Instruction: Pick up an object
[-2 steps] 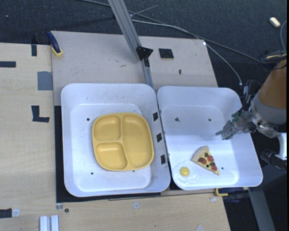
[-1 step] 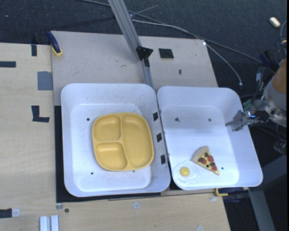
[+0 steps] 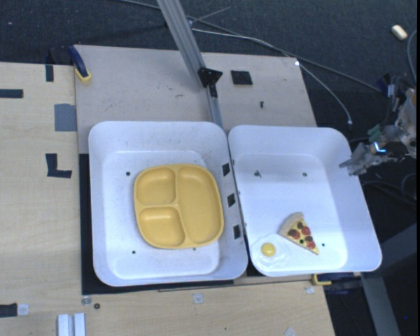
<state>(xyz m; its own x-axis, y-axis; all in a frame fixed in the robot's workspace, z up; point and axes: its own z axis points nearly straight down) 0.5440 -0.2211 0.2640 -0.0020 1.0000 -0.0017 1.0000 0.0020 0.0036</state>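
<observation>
The surface [image 3: 28,187] carries two white bins side by side. The left bin [image 3: 108,145] holds a yellow divided plate [image 3: 178,205] lying flat near its middle. The right bin [image 3: 336,152] holds a pizza slice [image 3: 301,233] toward its near right corner, tip pointing right, and a small fried egg [image 3: 269,250] just beside it on the left, the two apart. A grey pole [image 3: 178,26] slants up from between the bins' far edges. The arm sits at the right edge, outside the right bin, with the gripper [image 3: 360,161] just past that bin's right rim and pointing toward it, above the rim rather than in the bin. How far it is open I cannot tell; nothing shows in it.
</observation>
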